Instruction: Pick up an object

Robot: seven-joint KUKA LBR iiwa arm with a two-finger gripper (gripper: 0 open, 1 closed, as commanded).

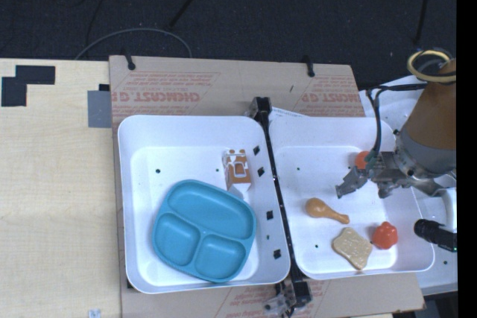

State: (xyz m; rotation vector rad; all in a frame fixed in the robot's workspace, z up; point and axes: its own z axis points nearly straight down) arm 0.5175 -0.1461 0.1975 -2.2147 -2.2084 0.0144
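My gripper (365, 188) hangs over the right bin (320, 160), near its far right side, with its fingers spread open and nothing between them. A small orange object (361, 158) lies just behind the gripper, partly hidden by it. On the bin floor in front of the gripper lie a yellow-orange drumstick-shaped toy (326, 211), a tan slice of toast (352, 247) and a red piece (384, 234). The toy is to the gripper's front left, and the toast and red piece sit near the front wall.
The left bin (141, 160) holds a blue divided plate (203, 230) and a small orange-and-white toy (238, 167) near the divider. A black rail (272, 190) runs between the bins. Cardboard (223, 89) lies under both bins.
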